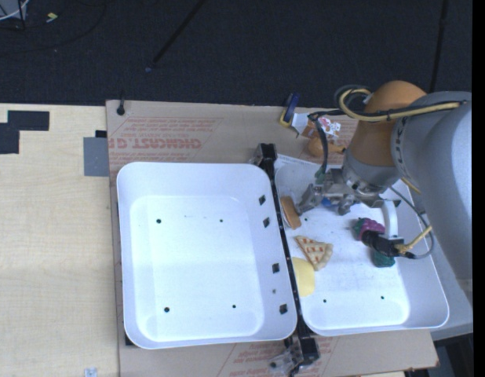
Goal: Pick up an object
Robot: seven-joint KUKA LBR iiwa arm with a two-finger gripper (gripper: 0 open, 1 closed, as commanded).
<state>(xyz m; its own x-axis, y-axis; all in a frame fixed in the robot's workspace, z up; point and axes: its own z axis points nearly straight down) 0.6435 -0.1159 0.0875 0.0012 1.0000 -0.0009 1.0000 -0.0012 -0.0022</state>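
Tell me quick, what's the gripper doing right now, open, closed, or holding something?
Gripper: low in the right bin, near the bread slice; open or closed cannot be told, and nothing shows held.

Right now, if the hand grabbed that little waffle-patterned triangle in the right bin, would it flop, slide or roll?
The waffle triangle lies flat with crisp edges, so it probably stays stiff. Being flat and cornered, it should slide on the smooth white bin, not roll. Lying so low may make it hard for the hand to pinch.
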